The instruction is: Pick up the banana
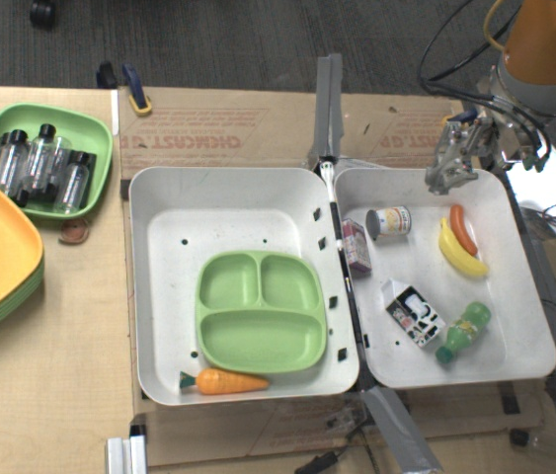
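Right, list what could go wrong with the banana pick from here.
1. A red hot dog lies right against the banana, so the tool may well catch it instead, or both.
2. The banana sits close to the bin's far-right wall, which may crowd the approach.
3. The tool hangs at the bin's top edge, off to the banana's side, so a straight descent would probably miss.

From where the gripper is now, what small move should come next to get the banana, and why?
Probably a short move toward the front of the right bin and down. The gripper sits at the bin's far edge, apart from the banana, which lies free on the bin floor just in front of it, with a red-orange item resting against it. Nothing is between them.
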Available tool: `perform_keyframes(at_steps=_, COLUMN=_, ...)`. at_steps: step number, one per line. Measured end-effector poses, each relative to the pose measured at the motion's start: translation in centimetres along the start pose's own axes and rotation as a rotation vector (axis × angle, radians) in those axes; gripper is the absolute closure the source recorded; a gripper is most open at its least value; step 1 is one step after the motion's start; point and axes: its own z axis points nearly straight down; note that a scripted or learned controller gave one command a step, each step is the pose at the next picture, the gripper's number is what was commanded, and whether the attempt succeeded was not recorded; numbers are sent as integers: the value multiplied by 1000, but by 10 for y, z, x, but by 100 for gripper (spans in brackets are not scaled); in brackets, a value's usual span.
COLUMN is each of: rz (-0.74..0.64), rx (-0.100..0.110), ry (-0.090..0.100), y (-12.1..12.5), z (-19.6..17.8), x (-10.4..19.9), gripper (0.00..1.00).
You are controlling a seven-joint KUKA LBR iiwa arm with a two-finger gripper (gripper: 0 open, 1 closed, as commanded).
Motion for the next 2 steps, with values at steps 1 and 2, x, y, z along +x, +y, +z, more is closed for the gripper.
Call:
perform_keyframes(at_steps=1, rz=-280, rx=-3, ry=3, y=72, z=35, x=-9, gripper=100)
perform_keyframes(at_steps=2, rz=271, rx=1, ry=2, y=49, z=37, x=-11, gripper=100)
